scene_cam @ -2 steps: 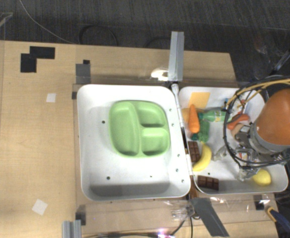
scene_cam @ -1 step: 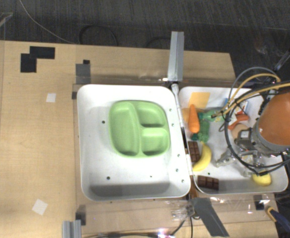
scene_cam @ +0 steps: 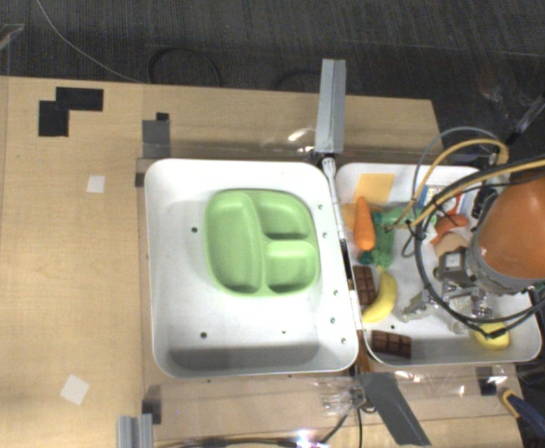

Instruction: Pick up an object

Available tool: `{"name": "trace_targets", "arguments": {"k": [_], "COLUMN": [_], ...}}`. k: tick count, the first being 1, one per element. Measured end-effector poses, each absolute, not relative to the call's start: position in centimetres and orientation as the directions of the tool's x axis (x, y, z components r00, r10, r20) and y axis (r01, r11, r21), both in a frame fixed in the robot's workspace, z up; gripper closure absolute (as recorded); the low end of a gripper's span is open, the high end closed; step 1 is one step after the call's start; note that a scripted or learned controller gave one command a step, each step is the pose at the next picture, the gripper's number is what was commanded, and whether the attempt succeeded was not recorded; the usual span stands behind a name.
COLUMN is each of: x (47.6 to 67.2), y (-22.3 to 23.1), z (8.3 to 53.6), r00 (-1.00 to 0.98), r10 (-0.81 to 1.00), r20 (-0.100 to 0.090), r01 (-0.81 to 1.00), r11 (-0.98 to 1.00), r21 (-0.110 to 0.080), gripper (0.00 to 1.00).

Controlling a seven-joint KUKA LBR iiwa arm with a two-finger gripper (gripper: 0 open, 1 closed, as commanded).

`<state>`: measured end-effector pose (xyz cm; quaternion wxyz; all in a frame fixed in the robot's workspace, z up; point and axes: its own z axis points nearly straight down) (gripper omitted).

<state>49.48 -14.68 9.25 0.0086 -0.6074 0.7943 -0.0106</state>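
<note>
Objects [scene_cam: 384, 222] all sit in the right bin [scene_cam: 524, 348], a loose pile toward its left side. My gripper [scene_cam: 452, 292] is down inside that bin, near the middle, under my wrist and a tangle of cables [scene_cam: 440, 171]. Open or closed: cannot tell, my orange band [scene_cam: 529, 227] and the cabling cover it. Nothing visibly held.

Closest to the gripper:
- banana [scene_cam: 380, 297], just left of it, by the bin's left wall
- small yellow piece [scene_cam: 492, 337], just to the right, close to the near edge

Further out:
- brown bar [scene_cam: 364, 278], touching the banana's far end, against the left wall
- second brown bar [scene_cam: 391, 345], lying flat along the near edge, near the near-left corner
- carrot [scene_cam: 364, 224], beyond the first bar, lengthwise along the left wall
- green item right beside the carrot, on its right; too cluttered to say what it is
- flat yellow slice [scene_cam: 377, 187], in the far-left corner
- something red and white [scene_cam: 450, 231], partly under the cables; can't identify it

The left bin [scene_cam: 174, 343] holds a green tray [scene_cam: 258, 241] with three compartments, about centred. Both bins sit side by side on the wooden bench [scene_cam: 58, 278].
</note>
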Motion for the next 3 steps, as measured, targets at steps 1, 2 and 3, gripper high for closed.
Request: {"name": "trace_targets", "arguments": {"k": [1,2,3], "x": [51.3,50.9,49.4], "y": [-14.6,-12.8,-11.2], "z": [9.1,9.2,9.3], "r00": [-0.153,-0.195,-0.215], "r10": [-0.988,-0.981,-0.977], "r20": [0.001,0.002,0.000], "r01": [-0.988,-0.981,-0.976], "r11": [0.153,0.195,0.215], "r21": [-0.012,-0.021,-0.026], "gripper": [0.00,0.00,0.00]}}
